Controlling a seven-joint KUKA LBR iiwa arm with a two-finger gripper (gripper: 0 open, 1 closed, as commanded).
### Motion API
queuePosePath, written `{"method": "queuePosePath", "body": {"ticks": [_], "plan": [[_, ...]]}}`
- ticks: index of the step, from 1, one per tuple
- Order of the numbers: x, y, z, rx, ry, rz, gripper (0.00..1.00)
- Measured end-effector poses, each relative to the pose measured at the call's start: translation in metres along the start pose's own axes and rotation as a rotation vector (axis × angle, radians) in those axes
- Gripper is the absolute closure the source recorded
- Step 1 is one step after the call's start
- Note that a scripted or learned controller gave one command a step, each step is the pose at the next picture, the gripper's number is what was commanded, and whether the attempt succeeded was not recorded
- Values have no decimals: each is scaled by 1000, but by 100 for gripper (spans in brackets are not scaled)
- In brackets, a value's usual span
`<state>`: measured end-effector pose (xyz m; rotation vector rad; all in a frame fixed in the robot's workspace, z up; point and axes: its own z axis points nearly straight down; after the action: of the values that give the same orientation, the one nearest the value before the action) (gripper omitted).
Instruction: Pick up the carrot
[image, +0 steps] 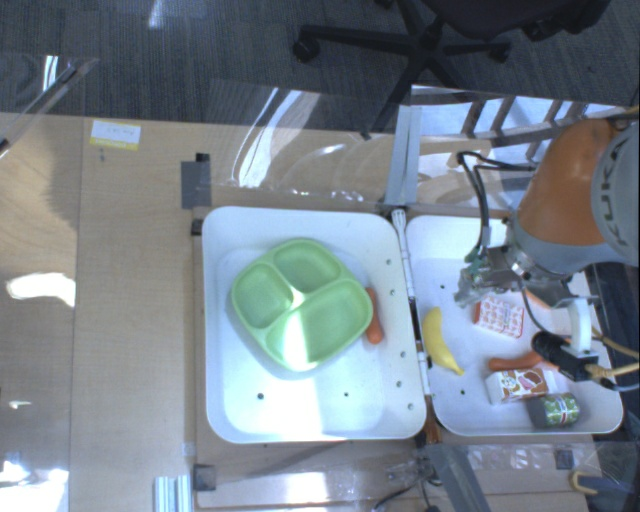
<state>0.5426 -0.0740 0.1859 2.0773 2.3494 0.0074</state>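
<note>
The carrot (373, 318) lies in the left bin (230, 400), near the frame's centre, tucked just beside the right edge of a green three-part plate (300, 305). The arm (575, 190) reaches in from the right of the frame, its gripper (480, 280) low over the upper part of the right bin (440, 235); whether it is open or closed cannot be told. Just beside it sits a small red-and-white packet (499, 317). A banana (439, 342), a carton (524, 383) and a green can (556, 410) lie lower in that bin on the worktop (130, 330).
</note>
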Motion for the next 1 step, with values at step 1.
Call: {"method": "queuePosePath", "body": {"ticks": [1], "plan": [[0, 0, 0, 0, 0, 0, 0]]}}
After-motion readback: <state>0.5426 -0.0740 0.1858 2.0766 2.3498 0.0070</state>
